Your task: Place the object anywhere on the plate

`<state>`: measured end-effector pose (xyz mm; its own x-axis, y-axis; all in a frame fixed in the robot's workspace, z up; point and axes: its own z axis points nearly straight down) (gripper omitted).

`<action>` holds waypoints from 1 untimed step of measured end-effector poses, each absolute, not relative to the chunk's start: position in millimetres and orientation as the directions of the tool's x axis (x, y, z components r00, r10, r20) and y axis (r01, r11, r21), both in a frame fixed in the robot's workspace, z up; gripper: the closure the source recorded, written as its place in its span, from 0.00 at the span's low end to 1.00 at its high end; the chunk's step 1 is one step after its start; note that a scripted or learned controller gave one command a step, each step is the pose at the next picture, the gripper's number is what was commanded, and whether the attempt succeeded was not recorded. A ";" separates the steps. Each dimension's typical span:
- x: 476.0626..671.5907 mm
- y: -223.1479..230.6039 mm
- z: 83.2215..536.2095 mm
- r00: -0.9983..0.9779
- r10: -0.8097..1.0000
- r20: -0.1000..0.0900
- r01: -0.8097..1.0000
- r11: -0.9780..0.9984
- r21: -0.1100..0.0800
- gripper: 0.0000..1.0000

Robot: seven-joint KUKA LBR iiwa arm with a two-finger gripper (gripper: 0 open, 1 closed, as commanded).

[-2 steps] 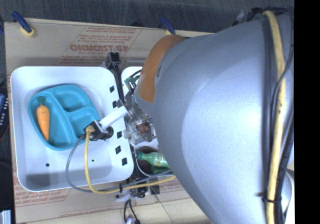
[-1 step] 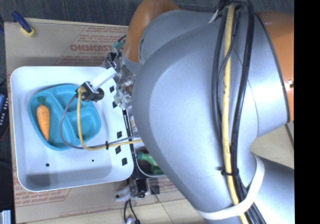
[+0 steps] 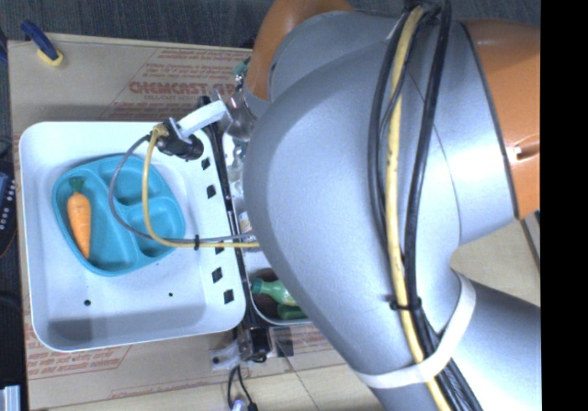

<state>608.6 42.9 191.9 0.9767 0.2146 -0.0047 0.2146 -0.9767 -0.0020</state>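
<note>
A dark ribbed floor surrounds the desk, whose top is covered with brown printed cardboard and carries two shallow white bins. The grey arm with orange band looms across the right bin, so the end effector is buried under its bulk and I cannot tell its state. Just clear of the arm's lower edge, a small green object peeks out near the dividing wall, probably lying in the right bin, where a pick would start. Yellow and black cables loop outward from the wrist over the left white plastic bin. There sits the blue compartmented plate, flat and open from above to receive a drop. An orange toy carrot already rests in its left compartment, so the task looks satisfied if that is the object
</note>
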 end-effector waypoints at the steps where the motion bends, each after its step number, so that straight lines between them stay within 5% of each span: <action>1: 608.7 42.5 191.8 0.977 0.214 -0.004 0.214 -0.977 -0.001 0.00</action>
<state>608.7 42.5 191.8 0.9769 0.2136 -0.0043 0.2136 -0.9769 -0.0012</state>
